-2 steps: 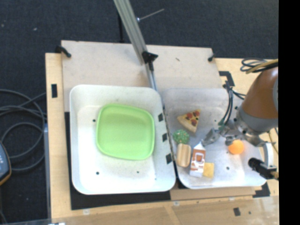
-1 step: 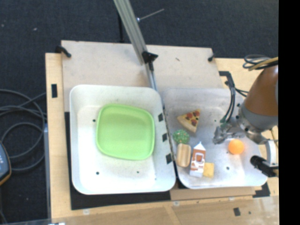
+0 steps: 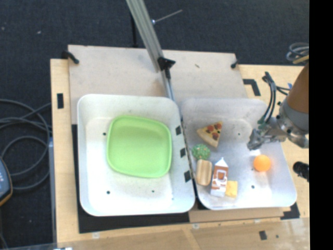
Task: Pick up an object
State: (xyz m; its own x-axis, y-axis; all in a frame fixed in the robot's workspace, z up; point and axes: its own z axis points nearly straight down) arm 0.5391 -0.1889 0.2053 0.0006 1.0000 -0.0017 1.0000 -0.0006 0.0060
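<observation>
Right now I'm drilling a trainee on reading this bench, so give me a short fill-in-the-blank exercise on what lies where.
1. The green plate lies in the ____ bin of the camera view.
2. The round fruit nearest the gripper is coloured ____.
3. The pizza slice lies in the same bin as the ____ carton.
4. The arm reaches in from the view's ____.

Missing words: left; orange; milk; right
</observation>
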